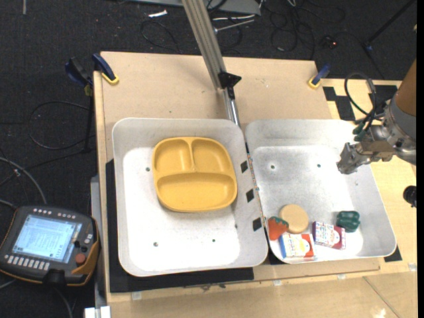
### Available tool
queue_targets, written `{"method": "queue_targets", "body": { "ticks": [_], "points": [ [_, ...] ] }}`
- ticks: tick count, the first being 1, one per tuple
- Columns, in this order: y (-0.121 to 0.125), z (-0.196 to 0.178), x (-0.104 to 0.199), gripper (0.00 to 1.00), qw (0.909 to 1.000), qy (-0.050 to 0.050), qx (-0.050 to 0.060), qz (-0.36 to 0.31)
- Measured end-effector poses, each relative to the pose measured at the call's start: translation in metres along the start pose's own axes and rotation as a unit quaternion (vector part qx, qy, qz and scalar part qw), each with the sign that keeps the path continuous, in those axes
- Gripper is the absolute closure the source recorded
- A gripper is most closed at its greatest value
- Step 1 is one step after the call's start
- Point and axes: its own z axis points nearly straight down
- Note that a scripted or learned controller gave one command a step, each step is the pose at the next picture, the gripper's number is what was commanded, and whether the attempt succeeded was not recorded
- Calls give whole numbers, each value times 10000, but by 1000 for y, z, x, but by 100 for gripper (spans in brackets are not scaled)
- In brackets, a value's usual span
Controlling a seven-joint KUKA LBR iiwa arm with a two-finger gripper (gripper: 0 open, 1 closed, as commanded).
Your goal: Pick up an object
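**Gripper over the right bin's far edge, all the loose stuff is in the near corner**

So here's what you've got on the bench. Two white bins side by side. The left bin (132,177) has a yellow divided plate (195,174) sitting in it, a bit toward the far side, three compartments, nothing in them that I can see.

The right bin (311,171) is where your pickable objects are, and they're all bunched along the near edge. From left to right: a small red and orange thing (276,227) right up against a round tan disc (294,217), which looks like a cookie or a bun. Just in front of the disc is a small red and white box (296,246), and beside that another little carton (328,234) with a red and white print. Off to the right of the carton there's a dark green object (348,220), close to it, maybe touching; hard to say.

The gripper (349,159) is at the right side of that same bin, over the bare floor near the right wall, well apart from the pile. It's a grey blur from this angle, so you can't tell how wide it's set, and I don't see anything in its grasp.

A teach pendant (46,244) lies on the floor at lower left.
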Motion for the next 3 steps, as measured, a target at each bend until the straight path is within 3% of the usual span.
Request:
{"method": "queue_targets", "body": {
  "ticks": [1, 3],
  "points": [
    [25, 5, 57, 100, 10000, 11, 26, -20],
    [67, 19, 137, 100, 10000, 11, 30, -9]
  ]
}}
